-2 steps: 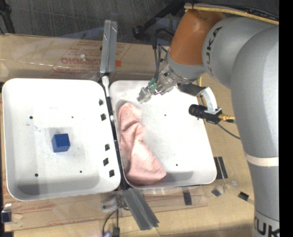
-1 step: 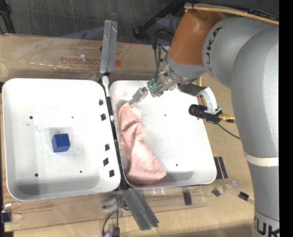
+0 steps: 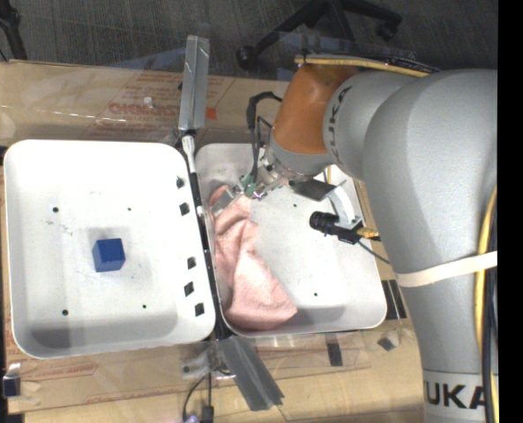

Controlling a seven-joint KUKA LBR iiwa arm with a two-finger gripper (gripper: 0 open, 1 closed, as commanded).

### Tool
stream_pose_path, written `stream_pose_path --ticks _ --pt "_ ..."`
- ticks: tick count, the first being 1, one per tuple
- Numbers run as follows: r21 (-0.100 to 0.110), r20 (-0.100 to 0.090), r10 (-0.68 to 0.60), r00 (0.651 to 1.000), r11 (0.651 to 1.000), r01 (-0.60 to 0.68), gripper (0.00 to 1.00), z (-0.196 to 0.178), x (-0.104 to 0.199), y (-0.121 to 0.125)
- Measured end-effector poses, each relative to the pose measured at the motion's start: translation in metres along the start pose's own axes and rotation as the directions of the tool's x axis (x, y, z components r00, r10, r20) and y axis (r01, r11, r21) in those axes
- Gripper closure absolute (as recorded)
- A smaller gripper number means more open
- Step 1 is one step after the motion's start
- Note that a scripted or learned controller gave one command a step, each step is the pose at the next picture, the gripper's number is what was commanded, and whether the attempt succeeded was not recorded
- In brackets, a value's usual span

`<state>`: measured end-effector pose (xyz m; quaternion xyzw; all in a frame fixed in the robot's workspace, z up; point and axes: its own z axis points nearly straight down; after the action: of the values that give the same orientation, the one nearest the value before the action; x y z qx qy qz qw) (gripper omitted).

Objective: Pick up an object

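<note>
Across the middle of the frame sit two shallow white bins side by side on a brown cardboard-covered bench [image 3: 85, 95]. The left bin [image 3: 32, 324] fills the left half of the picture and holds a small blue cube [image 3: 108, 254], which lies in its lower left part, well apart from the walls. The right bin [image 3: 349, 311] sits at centre, touching the left bin along a dark divider strip.

Along the left side of the right bin lies a pink cloth [image 3: 248, 271], crumpled, running from near the bin's upper left corner down to its lower wall and resting against the left wall.

From the right of the frame the big grey arm [image 3: 429, 174] reaches in, taking up most of the right side. Its orange band [image 3: 305, 104] shows at upper centre, above the wrist. The gripper [image 3: 254, 186] points down into the upper left part of the right bin, just at the upper end of the pink cloth. Its tip is small and partly hidden by the wrist, so whether it is open, closed or pinching the cloth cannot be told. A black cable plug [image 3: 327, 224] sticks out below the wrist over the bin floor.

At the top of the frame, a grey metal bar [image 3: 193, 82] stands above the gap between the bins, and the legs of an office chair [image 3: 332, 11] show on the dark carpet.
</note>
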<state>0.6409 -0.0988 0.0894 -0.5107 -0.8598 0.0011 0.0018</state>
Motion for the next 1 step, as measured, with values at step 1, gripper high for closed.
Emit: stream_pose_path --ticks 1 --pt "0.003 -0.002 -0.003 1.000 1.000 0.003 1.00 -0.0078 0.0004 0.0003"
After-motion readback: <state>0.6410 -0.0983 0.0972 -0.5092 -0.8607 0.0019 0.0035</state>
